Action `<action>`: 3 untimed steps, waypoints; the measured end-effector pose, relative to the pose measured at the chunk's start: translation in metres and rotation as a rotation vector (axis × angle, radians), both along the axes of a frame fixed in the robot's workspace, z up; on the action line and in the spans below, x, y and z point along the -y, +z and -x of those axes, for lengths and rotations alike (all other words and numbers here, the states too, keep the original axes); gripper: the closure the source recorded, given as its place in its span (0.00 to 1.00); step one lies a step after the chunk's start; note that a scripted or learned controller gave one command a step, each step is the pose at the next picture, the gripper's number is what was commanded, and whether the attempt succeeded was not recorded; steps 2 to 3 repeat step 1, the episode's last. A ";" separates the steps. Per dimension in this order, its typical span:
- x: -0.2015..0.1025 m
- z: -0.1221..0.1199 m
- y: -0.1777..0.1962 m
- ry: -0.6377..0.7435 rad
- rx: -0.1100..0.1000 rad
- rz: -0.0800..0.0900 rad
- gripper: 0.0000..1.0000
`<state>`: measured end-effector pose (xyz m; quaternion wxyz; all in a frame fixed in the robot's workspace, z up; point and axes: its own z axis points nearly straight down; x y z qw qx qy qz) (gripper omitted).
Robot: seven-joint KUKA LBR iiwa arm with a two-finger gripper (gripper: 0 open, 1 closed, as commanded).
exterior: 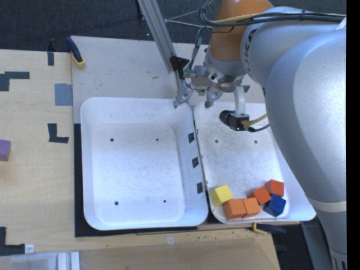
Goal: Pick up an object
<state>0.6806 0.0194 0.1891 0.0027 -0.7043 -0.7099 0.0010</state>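
Right shallow white bin [242, 162] contains yellow cube [221, 194], four orange blocks [234, 208] and blue block [275, 206] at near edge. Two-finger gripper [196, 98] above far rim, jaws spread, holding nothing

One fixed camera is looking down at a slant on the bench [34, 151], sitting well above it. It is taking in both white bins: the left bin [90, 167] near centre, the right bin [298, 210] toward four o'clock. The arm [304, 66] is crowding in from three o'clock.
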 end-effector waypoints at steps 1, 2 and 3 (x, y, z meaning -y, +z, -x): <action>-0.072 0.000 0.003 0.001 0.004 0.000 0.00; -0.072 0.000 0.003 0.001 0.004 0.000 0.00; -0.072 0.000 0.003 0.001 0.004 0.000 0.00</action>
